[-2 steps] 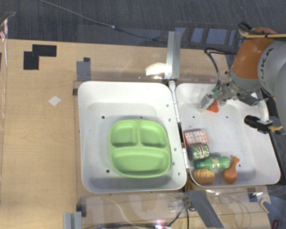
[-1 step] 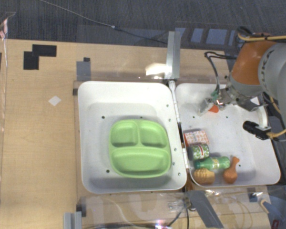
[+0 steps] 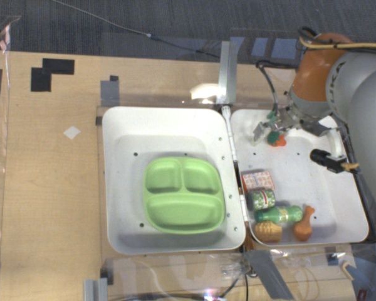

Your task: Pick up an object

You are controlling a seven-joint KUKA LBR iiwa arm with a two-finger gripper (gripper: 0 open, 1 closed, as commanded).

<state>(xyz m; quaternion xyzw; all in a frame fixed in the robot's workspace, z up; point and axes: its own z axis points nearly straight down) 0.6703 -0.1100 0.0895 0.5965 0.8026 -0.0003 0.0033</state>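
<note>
Up top, fingers (image 3: 267,130) over right bin (image 3: 338,231), small orange-green toy (image 3: 276,139) beside them, grip unclear

No lettering, brand or number can be read anywhere in the frame. The small printed box (image 3: 257,180) in the right bin (image 3: 338,231), near the frame's centre right, carries a red-and-white pattern too blurred to make out. Just below it, the green can (image 3: 262,198) and the green bottle (image 3: 279,215) bear labels whose markings are likewise too small to decipher. The black patches (image 3: 50,73) on the bench at upper left carry no writing.
</note>
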